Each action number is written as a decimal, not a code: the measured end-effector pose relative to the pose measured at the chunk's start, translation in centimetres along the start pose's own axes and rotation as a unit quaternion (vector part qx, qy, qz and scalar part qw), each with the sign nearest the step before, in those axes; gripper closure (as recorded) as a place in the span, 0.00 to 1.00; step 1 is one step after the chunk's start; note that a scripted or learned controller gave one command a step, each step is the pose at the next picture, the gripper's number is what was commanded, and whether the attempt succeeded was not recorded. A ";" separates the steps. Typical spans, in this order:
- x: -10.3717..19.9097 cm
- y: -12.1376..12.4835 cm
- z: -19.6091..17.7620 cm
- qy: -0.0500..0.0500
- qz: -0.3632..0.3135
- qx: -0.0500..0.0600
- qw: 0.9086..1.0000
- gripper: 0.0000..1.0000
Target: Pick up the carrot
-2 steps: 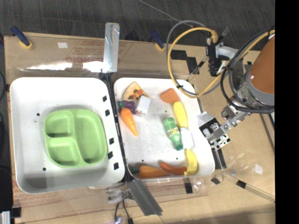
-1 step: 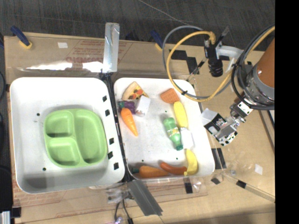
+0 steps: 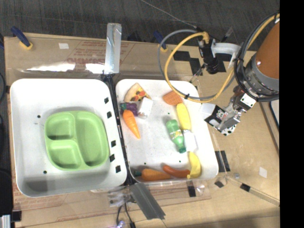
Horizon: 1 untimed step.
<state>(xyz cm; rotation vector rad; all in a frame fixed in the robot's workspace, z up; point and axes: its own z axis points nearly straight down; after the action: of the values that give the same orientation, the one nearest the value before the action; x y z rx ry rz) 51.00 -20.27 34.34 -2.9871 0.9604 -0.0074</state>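
The carrot [image 3: 131, 123] is orange and tapered. It lies at the left side of the right bin [image 3: 156, 148], close to the wall between the bins, with its tip toward the front. My gripper [image 3: 222, 120] hangs over the bench just outside the right bin's right wall, well to the right of the carrot and holding nothing that I can see. The grey arm with its orange band [image 3: 266, 56] comes in from the upper right.
The right bin also holds a pizza slice [image 3: 136, 93], a purple piece [image 3: 130, 108], a yellow corn-like piece [image 3: 183, 116], a green bottle [image 3: 175, 135], a banana [image 3: 194, 164] and a sausage [image 3: 175, 171]. A green divided plate [image 3: 76, 139] lies in the left bin. Cables [image 3: 190, 65] loop behind.
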 end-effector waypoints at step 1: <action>2.0 -0.8 -2.3 0.001 -0.119 0.000 0.993 1.00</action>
<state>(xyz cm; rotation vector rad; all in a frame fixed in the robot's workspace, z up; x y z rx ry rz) 53.05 -20.79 36.70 -3.0802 0.5987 -0.0110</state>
